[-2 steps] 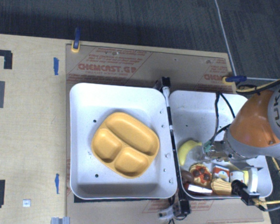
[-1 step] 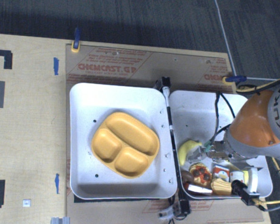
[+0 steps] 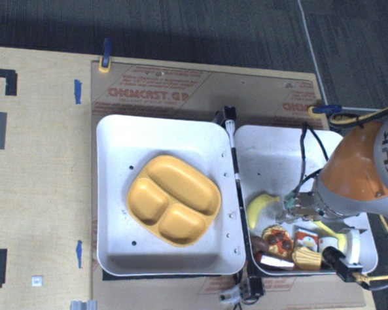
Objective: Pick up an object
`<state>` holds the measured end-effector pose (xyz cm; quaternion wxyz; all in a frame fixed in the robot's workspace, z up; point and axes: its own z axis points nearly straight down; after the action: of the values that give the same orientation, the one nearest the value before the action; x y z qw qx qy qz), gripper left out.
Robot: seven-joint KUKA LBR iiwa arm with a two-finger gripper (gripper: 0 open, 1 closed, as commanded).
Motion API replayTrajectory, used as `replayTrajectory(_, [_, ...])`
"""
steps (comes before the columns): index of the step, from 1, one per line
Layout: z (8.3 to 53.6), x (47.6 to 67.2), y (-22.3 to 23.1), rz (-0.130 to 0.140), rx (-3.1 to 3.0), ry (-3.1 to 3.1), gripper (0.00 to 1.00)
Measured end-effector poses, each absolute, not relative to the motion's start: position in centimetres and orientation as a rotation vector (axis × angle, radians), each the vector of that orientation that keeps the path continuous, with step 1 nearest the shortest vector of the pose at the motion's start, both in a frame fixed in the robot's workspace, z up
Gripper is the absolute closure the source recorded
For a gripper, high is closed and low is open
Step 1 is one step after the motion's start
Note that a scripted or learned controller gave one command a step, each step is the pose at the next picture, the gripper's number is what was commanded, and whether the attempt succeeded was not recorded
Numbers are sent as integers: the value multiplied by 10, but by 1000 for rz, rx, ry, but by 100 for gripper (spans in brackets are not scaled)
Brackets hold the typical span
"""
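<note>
Two white bins (image 3: 107, 178) — tool (image 3: 296, 204) low over right bin's banana (image 3: 259, 209); its spread unclear.

- Left bin (image 3: 107, 178), centre of the frame, holds a yellow three-part tray (image 3: 173, 199) lying tilted.
- Right bin (image 3: 273, 146), at the right, has a heap of small things in its lower half: a banana (image 3: 259, 207), a pizza slice (image 3: 278, 241), a waffle-like piece (image 3: 307, 259).
- The arm (image 3: 360, 171) reaches in from the right edge; its gripper (image 3: 300, 207) is low over the heap, just right of the banana.
</note>
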<state>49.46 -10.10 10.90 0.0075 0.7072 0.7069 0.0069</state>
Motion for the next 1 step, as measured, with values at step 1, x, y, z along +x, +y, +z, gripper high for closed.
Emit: replayTrajectory(1, [109, 495, -101, 21, 2211, 2211, 0])
